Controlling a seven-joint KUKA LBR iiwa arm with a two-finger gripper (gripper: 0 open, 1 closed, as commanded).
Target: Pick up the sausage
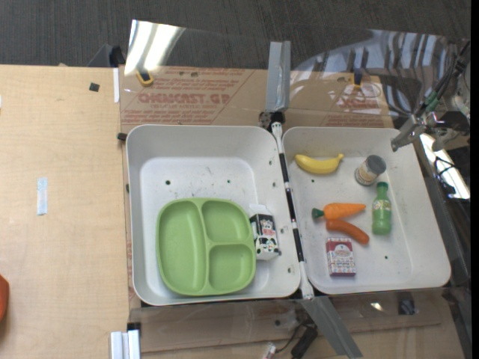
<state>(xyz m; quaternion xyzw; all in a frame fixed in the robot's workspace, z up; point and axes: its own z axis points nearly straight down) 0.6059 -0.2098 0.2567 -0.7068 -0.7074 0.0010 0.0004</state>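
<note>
From above, the sausage [349, 231] lies in my right bin [419, 275], touching the carrot [340, 211] just behind it, beside the green bottle [382, 209]. Whether my fingers are released or clenched, I cannot tell

red thing [3, 302] at near-left: cut by left edge, identity unclear | carton [264, 236] print: too small to read | box [341, 258] label: too small to read | sausage [349, 231]: far end tucked under carrot [340, 211] | far-right gear [438, 122]: cut by edge, blurred
</note>
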